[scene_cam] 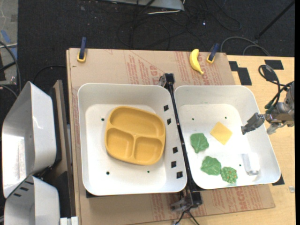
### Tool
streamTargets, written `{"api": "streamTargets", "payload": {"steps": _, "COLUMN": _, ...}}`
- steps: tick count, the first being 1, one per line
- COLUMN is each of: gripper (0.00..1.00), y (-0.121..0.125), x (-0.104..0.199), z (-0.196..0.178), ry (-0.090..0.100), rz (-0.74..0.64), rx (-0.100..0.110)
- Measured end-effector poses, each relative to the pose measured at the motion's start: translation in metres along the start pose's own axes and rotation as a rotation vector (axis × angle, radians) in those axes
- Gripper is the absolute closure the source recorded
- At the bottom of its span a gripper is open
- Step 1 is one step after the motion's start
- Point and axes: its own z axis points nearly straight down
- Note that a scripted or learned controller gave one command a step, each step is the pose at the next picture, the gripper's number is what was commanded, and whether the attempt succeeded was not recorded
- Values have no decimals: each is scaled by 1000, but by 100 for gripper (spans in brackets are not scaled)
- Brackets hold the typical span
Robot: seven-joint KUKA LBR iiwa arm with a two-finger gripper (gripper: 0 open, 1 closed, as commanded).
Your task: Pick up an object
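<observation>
Well, bench: a cardboard-covered top (140, 60) carrying two shallow white bins side by side.
Left bin (89, 125): holds one thing, a yellow divided tray.
Right bin (243, 95): holds the small pieces, all gathered in its nearer half.
Yellow tray (135, 135): three compartments, lying flat and a little askew near the middle of the left bin.
Arm: comes in from the right, and the gripper (262, 124) hangs over the right bin's right rim, apart from every piece; two dark fingers (252, 123) look splayed with nothing between them, though it is small at that edge, so I would not swear to it.
Banana (196, 61): a small yellow one lying on the cardboard beyond the right bin, just beside a blue clamp (213, 52).
Yellow block (221, 133): flat, squarish, mid-bin, nearest to the gripper of the coloured pieces.
Green pieces: one leafy shape (199, 142) just left of the block, another (211, 165) nearer the front, and a knobbly one (229, 174) beside that.
Pale piece (250, 163): whitish, hard to make out against the bin floor, by the right wall.
</observation>
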Motion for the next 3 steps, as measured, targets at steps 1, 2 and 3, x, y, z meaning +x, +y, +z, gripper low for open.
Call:
{"api": "streamTargets", "payload": {"steps": 1, "gripper": 0, "y": 2, "x": 1, "z": -6, "ry": -3, "rz": -4, "rx": -11}}
{"api": "streamTargets", "payload": {"steps": 2, "gripper": 0, "y": -4, "x": -7, "z": 44, "ry": -1, "rz": 0, "rx": -6}}
{"api": "streamTargets", "payload": {"steps": 3, "gripper": 0, "y": -9, "x": -12, "z": 105, "ry": 0, "rz": 0, "rx": -5}}
